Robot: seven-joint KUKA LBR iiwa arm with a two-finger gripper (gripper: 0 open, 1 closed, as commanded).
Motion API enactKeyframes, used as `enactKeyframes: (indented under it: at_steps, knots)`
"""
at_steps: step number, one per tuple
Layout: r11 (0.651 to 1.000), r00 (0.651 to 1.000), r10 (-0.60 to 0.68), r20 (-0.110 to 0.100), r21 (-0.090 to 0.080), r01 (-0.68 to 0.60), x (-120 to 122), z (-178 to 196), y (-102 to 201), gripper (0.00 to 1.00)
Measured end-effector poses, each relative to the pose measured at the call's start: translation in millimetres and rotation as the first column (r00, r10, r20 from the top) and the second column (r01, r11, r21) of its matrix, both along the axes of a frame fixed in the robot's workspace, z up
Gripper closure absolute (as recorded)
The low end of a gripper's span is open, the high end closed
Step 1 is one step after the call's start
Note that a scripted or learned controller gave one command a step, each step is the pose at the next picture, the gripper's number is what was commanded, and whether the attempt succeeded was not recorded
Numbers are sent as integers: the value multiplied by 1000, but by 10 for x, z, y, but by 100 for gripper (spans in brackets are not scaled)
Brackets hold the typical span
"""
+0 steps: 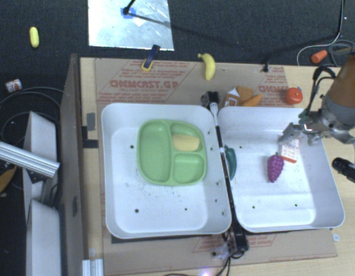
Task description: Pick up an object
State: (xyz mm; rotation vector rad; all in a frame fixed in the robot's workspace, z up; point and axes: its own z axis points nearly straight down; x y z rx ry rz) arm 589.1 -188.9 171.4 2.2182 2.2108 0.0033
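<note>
I watched from far away, and the job had hardly begun — nothing was lifted yet. The gripper (pixel 302 130) hung at the right side of the frame, over the top right part of the right bin (pixel 324 211). I could not tell how its fingers stood, because that part was too small and blurry for me. Just below it lay a small white and red packet (pixel 290 152), and it looked very close to the gripper, maybe touching, but I could not say it was held. Next to the packet, a little lower and to the left, lay the purple grapes (pixel 274 167), flat on the bin floor. A teal thing (pixel 230 160) leaned at the left edge of that bin, by the wall between the two bins. In the left bin (pixel 117 211) sat a green plate (pixel 159 154) with three parts, and a yellow block (pixel 186 142) rested in its top right part. Behind the bins, near the top of the frame, a banana (pixel 208 65) and an orange ball (pixel 293 95) lay on the board — well away from the arm. I thought the packet or the grapes would be the easy ones to grab. What was left was nearly all of it: come down, close on one thing, and lift it up.
</note>
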Motion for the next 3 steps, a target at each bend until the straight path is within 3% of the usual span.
enactKeyframes:
  at_steps: [1,2,3]
  knots:
    - [1000,1000,4,3,-5,-4,-117,-859,195,0]
    - [1000,1000,4,-7,5,-4,-417,-864,237,0]
    - [1000,1000,5,-5,5,-5,-401,-760,238,100]
